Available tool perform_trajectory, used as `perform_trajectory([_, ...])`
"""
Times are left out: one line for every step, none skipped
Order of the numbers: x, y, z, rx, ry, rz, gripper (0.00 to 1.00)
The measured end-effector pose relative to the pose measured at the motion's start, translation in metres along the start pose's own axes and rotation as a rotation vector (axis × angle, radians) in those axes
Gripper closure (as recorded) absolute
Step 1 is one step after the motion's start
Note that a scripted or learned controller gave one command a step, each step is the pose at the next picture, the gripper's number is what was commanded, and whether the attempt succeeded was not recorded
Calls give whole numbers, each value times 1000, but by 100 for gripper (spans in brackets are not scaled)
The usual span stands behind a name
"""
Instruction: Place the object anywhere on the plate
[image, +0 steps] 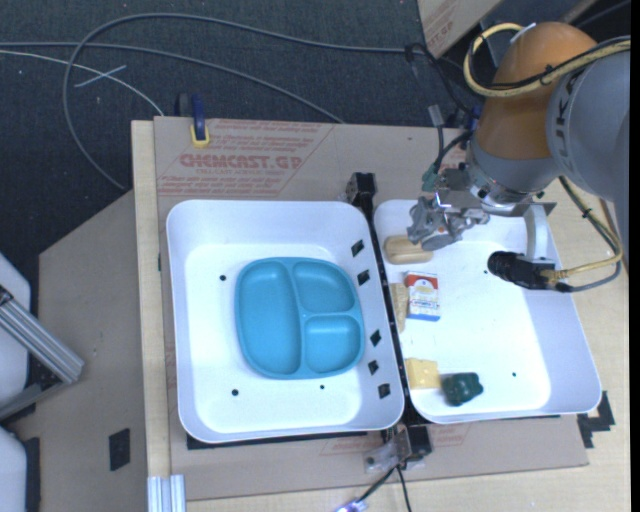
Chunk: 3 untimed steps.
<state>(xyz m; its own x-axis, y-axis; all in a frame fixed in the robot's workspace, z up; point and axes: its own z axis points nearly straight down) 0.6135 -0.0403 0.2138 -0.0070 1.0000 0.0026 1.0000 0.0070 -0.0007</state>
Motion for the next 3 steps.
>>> perform_trajectory([60,6,-9,-2,0,0,100])
perform_trajectory([108,13,-6,-1,0,1,100])
perform_trajectory([154,34,-18,-3,0,1,100])
